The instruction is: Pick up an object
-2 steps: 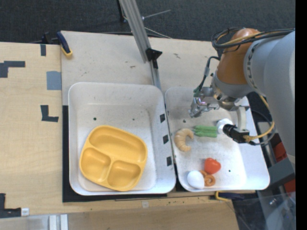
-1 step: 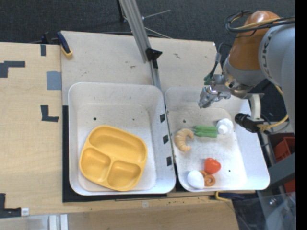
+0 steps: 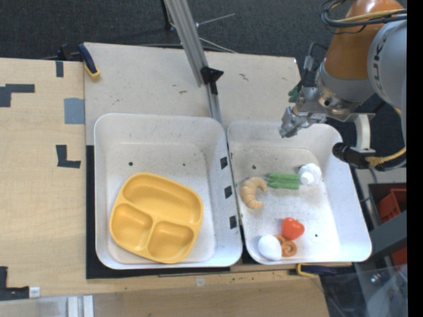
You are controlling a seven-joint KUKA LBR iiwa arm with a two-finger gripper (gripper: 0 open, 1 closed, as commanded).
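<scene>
Gripper state unclear, above right bin's far rim; croissant lower-left, apart.

Two white plastic bins, matt and speckled with scuffs, sit on a pale wood-grain surface. The yellow tray looks smooth, semi-gloss plastic; the arm's orange band shines glossy above grey metal.

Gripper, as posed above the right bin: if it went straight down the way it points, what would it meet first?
Most likely bare floor at the back of the right bin, close to the rear wall. The gripper hangs over that far edge, and the green leek and croissant lie nearer the camera. Depth is unclear from this slant.
</scene>
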